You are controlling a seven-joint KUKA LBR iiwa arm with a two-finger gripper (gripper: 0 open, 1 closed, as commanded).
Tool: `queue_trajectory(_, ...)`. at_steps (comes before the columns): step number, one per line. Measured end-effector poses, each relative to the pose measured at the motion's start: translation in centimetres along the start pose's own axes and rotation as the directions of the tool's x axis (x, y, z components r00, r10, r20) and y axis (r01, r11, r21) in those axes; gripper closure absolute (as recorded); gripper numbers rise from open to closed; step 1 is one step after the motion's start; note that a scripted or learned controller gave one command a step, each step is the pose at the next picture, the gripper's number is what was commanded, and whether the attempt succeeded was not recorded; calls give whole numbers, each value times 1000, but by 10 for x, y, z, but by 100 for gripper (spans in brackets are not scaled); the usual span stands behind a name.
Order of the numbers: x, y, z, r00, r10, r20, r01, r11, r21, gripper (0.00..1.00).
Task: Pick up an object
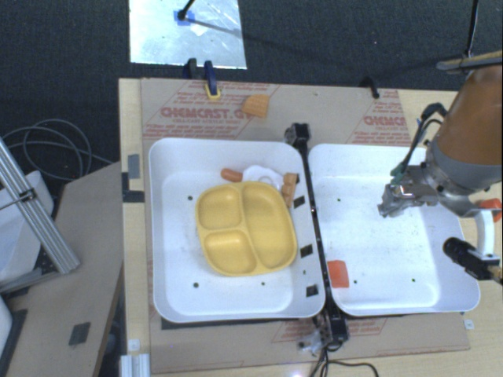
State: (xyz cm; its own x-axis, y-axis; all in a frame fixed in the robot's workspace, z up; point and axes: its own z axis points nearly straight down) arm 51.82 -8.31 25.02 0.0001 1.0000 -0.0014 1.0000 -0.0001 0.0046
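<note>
a yellow three-compartment plate (245, 228) lies in the left bin (169, 210).

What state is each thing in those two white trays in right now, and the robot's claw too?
Yellow divided plate: lying flat, right way up, in the left bin.
Small orange sausage-like piece: lying loose beside the plate's far edge.
Tan block: near the divider, by the plate.
Orange-red block: lying alone in the right bin.
Gripper: over the right bin, nothing seen in it.
</note>
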Motion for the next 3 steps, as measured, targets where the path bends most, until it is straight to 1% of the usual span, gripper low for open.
queue_trajectory(1,35,5,-1,1000,-7,-2,7,1000,3,100)
queue_trajectory(2,24,16,-178,1000,-6,1,6,1000,-18,100)
queue_trajectory(3,25,15,-168,1000,-5,-1,5,1000,1,0)
